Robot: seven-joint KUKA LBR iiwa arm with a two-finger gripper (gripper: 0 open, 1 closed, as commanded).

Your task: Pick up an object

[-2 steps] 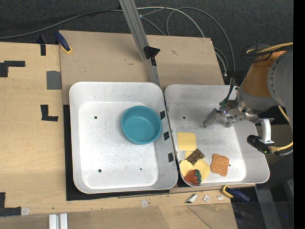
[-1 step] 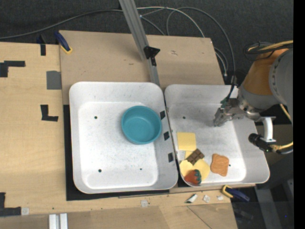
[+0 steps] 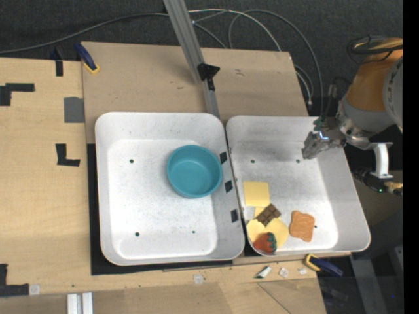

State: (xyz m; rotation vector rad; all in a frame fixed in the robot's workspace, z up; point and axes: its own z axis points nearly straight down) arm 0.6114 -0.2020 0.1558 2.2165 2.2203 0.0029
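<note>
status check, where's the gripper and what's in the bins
Gripper over right bin's upper right, nothing seen held. Yellow block, brown piece, orange piece at its lower end. Blue bowl in left bin.

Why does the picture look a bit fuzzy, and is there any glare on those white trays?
In the camera view, the focus is soft all over; the end effector looks blurred, the small food pieces lack detail. Both white bins are evenly lit with faint shadows, no harsh glare.

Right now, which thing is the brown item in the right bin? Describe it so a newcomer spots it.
Start at the right bin and go to the cluster at its near edge. The brown block lies between the yellow square and the yellow round piece. It is the sole dark, ridged piece there.
</note>
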